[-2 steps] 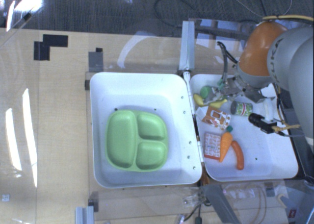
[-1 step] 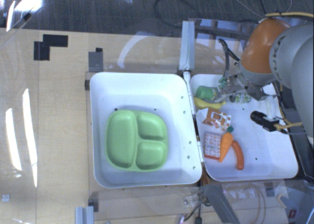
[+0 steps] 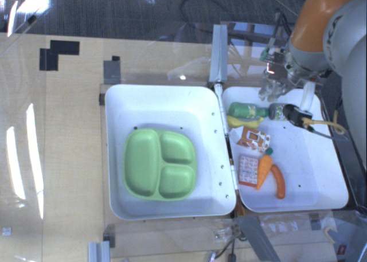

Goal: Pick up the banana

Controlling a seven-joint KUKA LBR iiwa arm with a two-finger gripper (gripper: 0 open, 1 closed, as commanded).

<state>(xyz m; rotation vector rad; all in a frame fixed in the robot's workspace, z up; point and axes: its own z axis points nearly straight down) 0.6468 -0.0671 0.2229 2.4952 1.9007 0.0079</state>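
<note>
banana (image 3: 243,121) sits in the right bin (image 3: 321,163), hard against the bin's left wall and near its far end, just under the green bottle (image 3: 248,109) and touching or nearly touching it along its upper side. i read its long axis as running roughly left to right in the view, parallel to the bottle, with a slight curve. my tool (image 3: 273,92) hangs over the far edge of the same bin, up and to the right of the banana in the view, with the bottle's cap end between them. i cannot tell from this angle how the tool is set, and nothing shows in its grip. so the move i'd judge necessary is a short shift toward the view's left and nearer the camera, then a descent. the squeeze is the worry: bottle on one side, a small orange-and-white packet (image 3: 253,138) just on the other, and the bin wall at the banana's left end. closing across the short axis looks the better choice, though the bottle leaves little room on that side.
</note>
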